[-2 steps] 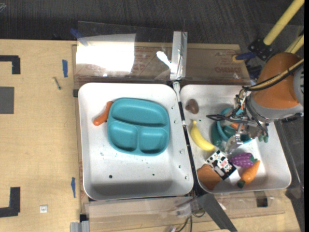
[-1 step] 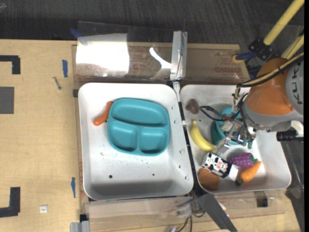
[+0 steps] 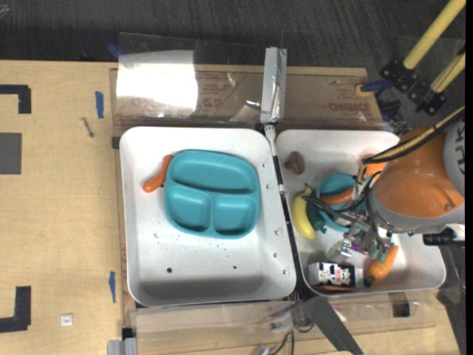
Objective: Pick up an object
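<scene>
hovering claw [image 3: 360, 244], grip state unclear, just beside orange carrot [image 3: 380, 266] in right bin [image 3: 427, 275]

Left bin [image 3: 137, 220]: holds a divided plate [image 3: 212, 192] lying toward its far side, with a toy carrot [image 3: 155, 177] touching the plate's left rim.
Right bin [image 3: 325, 140]: just beside the left bin, the two rims meeting along the middle.
Far left of right bin: a small round object [image 3: 295, 162], apart from the rest.
Left side of right bin: a toy banana [image 3: 302, 214], near the dividing rims.
Right of banana: a cluster of toys [image 3: 336, 192], partly under the arm [image 3: 417, 183].
Near edge of right bin: a small toy car [image 3: 335, 274], with a second toy carrot [image 3: 381, 265] to its right.
Gripper [image 3: 360, 241]: over the right bin, between the cluster and the toy car.
</scene>
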`<control>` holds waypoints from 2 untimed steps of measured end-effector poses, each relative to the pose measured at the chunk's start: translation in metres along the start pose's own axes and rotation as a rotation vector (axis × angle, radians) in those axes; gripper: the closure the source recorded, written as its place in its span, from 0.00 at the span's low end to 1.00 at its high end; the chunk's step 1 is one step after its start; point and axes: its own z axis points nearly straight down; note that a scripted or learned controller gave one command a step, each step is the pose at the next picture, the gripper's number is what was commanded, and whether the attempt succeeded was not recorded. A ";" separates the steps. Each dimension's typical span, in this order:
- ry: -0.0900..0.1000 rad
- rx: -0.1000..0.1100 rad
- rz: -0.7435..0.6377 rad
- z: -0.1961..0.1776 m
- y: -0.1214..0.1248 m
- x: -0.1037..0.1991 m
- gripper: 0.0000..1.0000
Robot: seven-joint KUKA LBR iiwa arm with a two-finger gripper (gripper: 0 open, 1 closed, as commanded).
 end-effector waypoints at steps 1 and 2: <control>0.033 0.013 0.289 -0.067 0.016 -0.066 0.00; 0.023 0.010 0.463 -0.008 -0.014 -0.055 0.00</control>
